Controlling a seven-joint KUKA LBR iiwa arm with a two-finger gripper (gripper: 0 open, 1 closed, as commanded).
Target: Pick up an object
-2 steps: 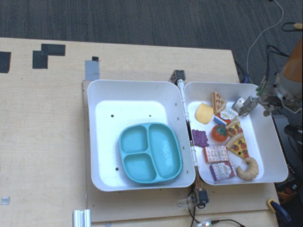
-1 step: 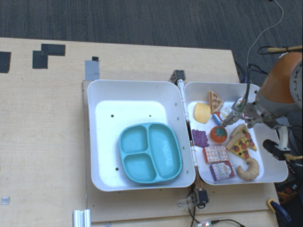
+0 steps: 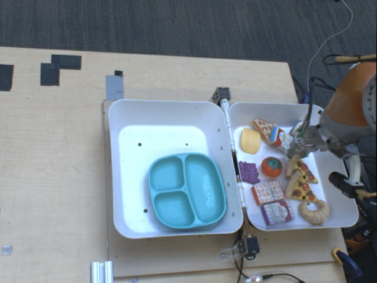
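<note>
Two white bins side by side on a pale wood surface (image 3: 53, 158), seen from above at a slant. In the left bin (image 3: 126, 119), a blue three-part plate (image 3: 187, 190), lying toward the near right corner. In the right bin (image 3: 347, 217), a scatter of toy food: a yellow piece (image 3: 250, 141) at the far left, a wedge (image 3: 264, 128) just behind it, a red-and-white pack (image 3: 278, 137) beside that, a tomato (image 3: 271, 167) near the middle, purple grapes (image 3: 248, 173) to its left, two small boxes (image 3: 268, 191) (image 3: 275, 212) toward the near side, two pizza slices (image 3: 303, 171) (image 3: 300, 190) and a bagel (image 3: 313, 211) at the near right. Reaching in from the right, a grey arm with an orange band (image 3: 353, 96) — its tool (image 3: 298, 145) low over the right bin, just beside the pack and touching or nearly touching the upper pizza slice. Fingers too blurred to tell whether spread or closed — nothing seen held between them.
</note>
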